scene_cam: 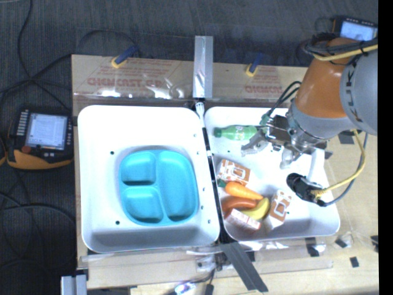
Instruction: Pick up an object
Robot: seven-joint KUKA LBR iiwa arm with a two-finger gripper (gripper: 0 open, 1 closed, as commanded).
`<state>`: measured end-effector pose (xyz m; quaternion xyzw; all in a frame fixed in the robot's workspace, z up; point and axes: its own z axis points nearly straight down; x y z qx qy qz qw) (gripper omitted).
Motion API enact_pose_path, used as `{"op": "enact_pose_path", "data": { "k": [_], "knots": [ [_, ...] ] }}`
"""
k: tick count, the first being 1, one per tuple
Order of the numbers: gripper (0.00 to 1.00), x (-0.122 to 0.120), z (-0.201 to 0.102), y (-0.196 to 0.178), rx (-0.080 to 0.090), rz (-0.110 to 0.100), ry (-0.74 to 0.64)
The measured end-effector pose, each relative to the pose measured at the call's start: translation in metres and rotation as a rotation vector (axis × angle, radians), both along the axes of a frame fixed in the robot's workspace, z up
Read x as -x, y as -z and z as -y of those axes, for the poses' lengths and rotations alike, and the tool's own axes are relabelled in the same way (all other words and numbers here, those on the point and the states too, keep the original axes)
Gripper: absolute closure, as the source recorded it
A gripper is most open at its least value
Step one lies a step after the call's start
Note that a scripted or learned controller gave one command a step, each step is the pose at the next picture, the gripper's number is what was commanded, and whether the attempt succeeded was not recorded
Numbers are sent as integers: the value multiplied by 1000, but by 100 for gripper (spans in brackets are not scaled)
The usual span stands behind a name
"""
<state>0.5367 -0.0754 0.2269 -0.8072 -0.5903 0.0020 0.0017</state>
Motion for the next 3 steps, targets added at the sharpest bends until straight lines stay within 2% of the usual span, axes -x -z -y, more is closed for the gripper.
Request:
{"op": "enact_pose_path", "data": {
  "k": [1, 2, 3],
  "knots": [
    [0, 39, 19, 85, -3, -1, -178],
    [0, 48, 18, 136, 1, 21, -230],
    [100, 49, 18, 128, -1, 18, -228]
  ]
}}
